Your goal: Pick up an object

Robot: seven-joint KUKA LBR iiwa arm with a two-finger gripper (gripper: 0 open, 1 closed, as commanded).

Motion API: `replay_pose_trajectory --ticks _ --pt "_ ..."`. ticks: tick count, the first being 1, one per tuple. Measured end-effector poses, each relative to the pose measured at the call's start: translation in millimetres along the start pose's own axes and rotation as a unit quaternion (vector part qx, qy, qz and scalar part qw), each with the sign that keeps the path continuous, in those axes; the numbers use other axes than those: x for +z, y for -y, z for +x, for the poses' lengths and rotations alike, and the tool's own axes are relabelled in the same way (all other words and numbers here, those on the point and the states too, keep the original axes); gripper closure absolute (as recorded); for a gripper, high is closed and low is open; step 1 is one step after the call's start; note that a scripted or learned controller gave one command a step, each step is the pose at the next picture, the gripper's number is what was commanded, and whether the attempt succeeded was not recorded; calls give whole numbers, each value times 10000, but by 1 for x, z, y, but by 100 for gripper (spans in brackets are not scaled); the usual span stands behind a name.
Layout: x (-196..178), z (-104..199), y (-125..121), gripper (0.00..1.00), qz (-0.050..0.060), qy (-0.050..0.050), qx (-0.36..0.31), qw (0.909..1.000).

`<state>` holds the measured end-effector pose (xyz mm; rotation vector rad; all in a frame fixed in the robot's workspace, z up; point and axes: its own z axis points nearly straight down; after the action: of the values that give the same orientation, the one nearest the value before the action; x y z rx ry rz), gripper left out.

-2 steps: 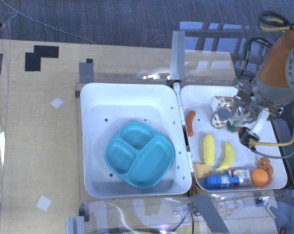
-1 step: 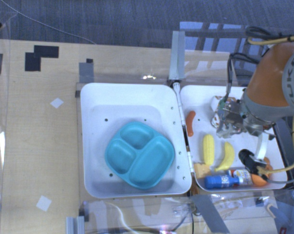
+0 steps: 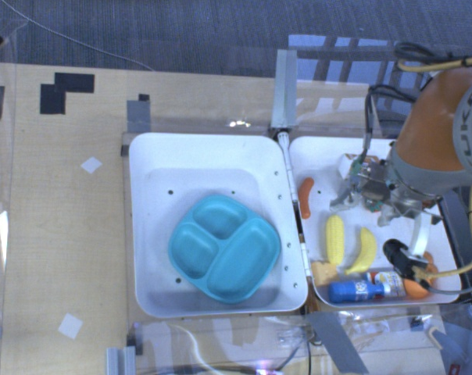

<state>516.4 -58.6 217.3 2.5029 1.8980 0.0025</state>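
Objects lie in the right bin [image 3: 298, 156] below my end effector [image 3: 366, 187], which hangs over that bin's upper middle; I cannot tell its state. Nearest are a corn cob [image 3: 334, 239] and a banana [image 3: 363, 251], a sausage [image 3: 305, 197] by the left wall, a blue bottle [image 3: 359, 290] along the front. The left bin [image 3: 154, 162] on the bench [image 3: 56, 233] holds a blue divided plate [image 3: 224, 247].

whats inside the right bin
A corn cob, banana, red sausage and blue bottle lie in the right bin. The arm covers its far right part.
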Motion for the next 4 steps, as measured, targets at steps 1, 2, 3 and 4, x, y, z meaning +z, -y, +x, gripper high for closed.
replay_pose_trajectory --ticks 1,2,3,4 --pt "107 -9 -65 0 5 4 48 10000" --pt "129 -32 -63 0 -34 -10 438 9990" --pt "116 -32 -65 100 -65 -4 414 9991" --pt "116 -32 -65 0 -64 -5 413 9991"
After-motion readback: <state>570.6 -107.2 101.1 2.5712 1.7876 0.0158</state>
